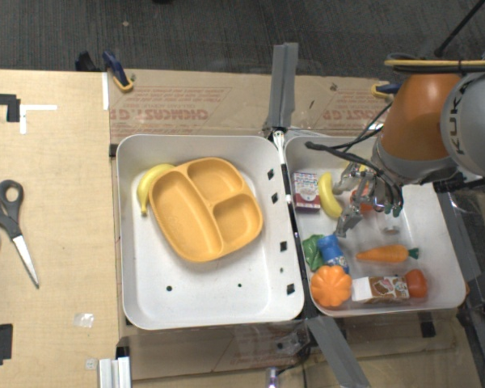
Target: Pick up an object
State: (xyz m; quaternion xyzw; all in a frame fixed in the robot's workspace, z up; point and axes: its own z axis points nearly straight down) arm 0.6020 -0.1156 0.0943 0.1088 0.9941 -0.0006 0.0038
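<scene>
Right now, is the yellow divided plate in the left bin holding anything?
Empty. All three compartments of the yellow divided plate show bare yellow. A banana lies beside its left rim, on the left bin floor, not in the plate.

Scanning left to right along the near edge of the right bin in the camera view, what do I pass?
Orange pumpkin → small printed box → red tomato.
</scene>
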